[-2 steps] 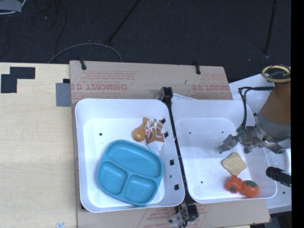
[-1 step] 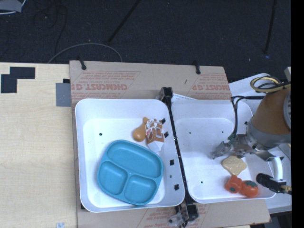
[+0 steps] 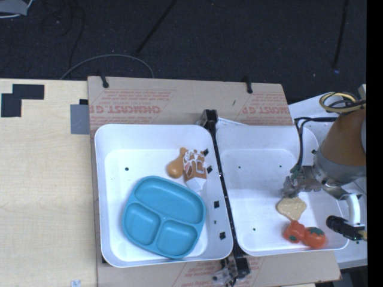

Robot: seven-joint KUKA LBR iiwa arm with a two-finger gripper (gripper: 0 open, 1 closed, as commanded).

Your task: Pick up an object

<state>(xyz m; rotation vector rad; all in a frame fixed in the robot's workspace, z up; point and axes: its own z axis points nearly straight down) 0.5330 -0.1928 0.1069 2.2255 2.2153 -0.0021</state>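
In the right bin [image 3: 257, 160], a pale beige slice [image 3: 291, 208] lies flat near the right wall. Just in front of it sits an orange-red toy [image 3: 306, 235]. My gripper [image 3: 295, 187] reaches in from the right and hangs low directly behind the beige slice, close to its far edge or touching it. The left bin [image 3: 114, 160] holds a blue divided plate [image 3: 163, 216], with an orange-brown drumstick-like toy [image 3: 176, 165] and a small white-and-orange packet [image 3: 194, 166] behind it.
A black divider [image 3: 218, 184] runs between the two bins. The grey and orange arm [image 3: 344, 145] leans over the right bin's right wall. Both bins rest on a cardboard sheet [image 3: 179, 100] on the wooden bench.
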